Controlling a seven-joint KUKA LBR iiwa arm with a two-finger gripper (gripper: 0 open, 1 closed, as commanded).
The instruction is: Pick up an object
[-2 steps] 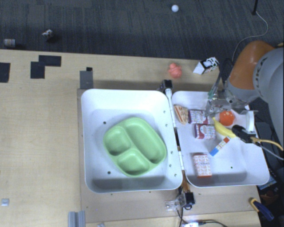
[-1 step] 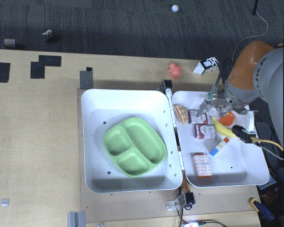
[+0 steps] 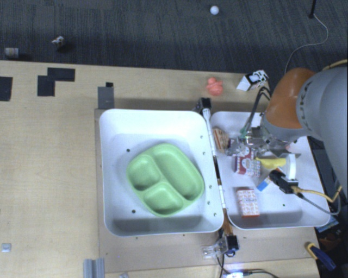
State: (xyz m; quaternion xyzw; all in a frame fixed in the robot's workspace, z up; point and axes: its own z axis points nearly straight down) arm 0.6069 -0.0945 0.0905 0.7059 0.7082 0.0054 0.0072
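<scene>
Camera view: gripper low in right bin, near its left-rear part, over red-white packet; finger state cannot tell. Small patterned box near front-left corner. Yellow item beside packet. Green divided plate centre of left bin.

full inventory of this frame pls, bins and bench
divided plate: 1, green, in left bin
small box: 1, red and white, near front of right bin
red-and-white packet: 1, right bin, below the gripper
yellow object: 1, right bin, beside the packet
pink object: 1, on bench behind the bins
white ball: 1, on dark floor
arm: 1, grey with orange band, over right bin
gripper: 1, low over right bin clutter
</scene>
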